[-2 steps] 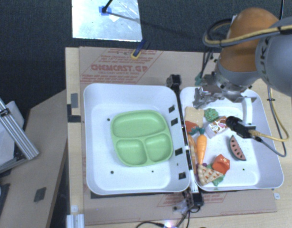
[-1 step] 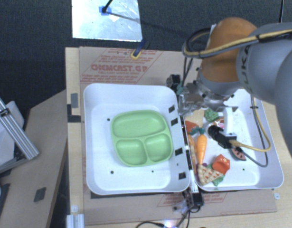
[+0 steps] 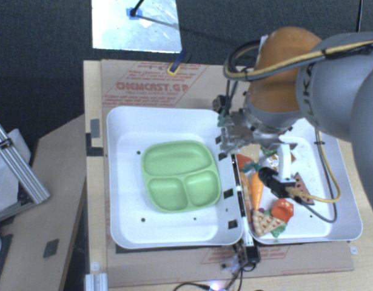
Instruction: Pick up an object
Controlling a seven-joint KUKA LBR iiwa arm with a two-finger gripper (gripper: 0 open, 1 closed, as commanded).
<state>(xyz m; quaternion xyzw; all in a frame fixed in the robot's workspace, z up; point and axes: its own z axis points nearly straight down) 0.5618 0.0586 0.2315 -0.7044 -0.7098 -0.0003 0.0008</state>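
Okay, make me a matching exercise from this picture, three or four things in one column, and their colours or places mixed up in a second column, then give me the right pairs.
Column one:
1. divided plate
2. carrot
3. orange band
4. pizza slice

Column two:
A. on the arm, above the wrist
B. near front edge of the right bin
C. pale green, in the left bin
D. orange, pointed, lying in the right bin near the divider

Pairs: 1-C, 2-D, 3-A, 4-B
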